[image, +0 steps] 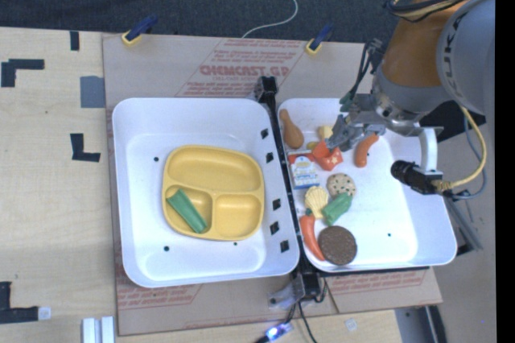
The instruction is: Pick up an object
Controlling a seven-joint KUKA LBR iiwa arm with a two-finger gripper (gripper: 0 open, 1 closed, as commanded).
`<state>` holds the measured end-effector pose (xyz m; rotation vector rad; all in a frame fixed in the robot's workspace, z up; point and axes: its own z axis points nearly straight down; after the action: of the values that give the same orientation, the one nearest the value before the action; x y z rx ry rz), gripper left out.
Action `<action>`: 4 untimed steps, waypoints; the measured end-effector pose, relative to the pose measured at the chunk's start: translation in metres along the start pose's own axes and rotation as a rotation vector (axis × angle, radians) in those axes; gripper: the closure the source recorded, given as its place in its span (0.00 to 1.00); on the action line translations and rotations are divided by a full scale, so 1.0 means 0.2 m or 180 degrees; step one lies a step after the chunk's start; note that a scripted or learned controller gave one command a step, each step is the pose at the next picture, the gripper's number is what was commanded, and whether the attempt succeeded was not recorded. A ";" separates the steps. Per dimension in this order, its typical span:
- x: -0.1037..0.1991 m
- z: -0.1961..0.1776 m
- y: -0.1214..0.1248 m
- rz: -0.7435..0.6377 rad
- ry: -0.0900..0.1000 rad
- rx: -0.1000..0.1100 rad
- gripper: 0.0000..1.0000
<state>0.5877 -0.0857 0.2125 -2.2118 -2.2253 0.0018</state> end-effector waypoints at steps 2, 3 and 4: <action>0.53 -0.02 -0.14 -0.0003 0.0001 -0.0001 1.00; 0.78 -0.09 -0.20 -0.0004 -0.0002 -0.0006 1.00; 0.90 -0.10 -0.18 0.0006 -0.0006 -0.0005 1.00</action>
<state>0.5504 0.0939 0.2327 -2.2156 -2.2251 0.0021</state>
